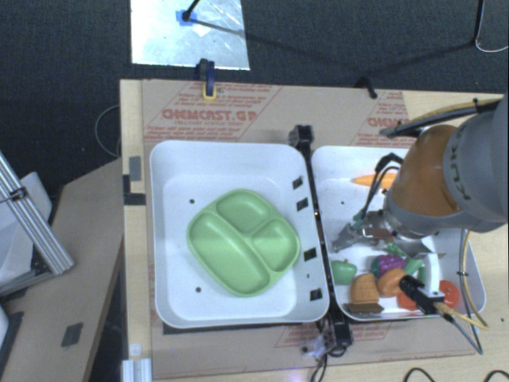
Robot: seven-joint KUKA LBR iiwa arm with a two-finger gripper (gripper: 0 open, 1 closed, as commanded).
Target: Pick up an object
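Camera view: the arm (445, 181) reaches in over the right bin (334, 165), and its hand (354, 235) hangs low over that bin's left half, near the divider between the two bins. The fingers look parted in a shallow fork with nothing seen between them, so the step in hand seems to be the approach, before any grasp.

The likeliest targets are the toys heaped along the right bin's near edge: a green piece (343, 272), a brown one (366, 290), an orange one (390, 281) and a purple one (391, 263). An orange carrot-like piece (374, 180) lies toward the far edge. The next move calls for a short drop onto one toy, then a firm close.

The toys touch one another, so a finger may land on a neighbour. The left bin (171, 213) carries a green divided plate (242, 241), well apart from the hand.
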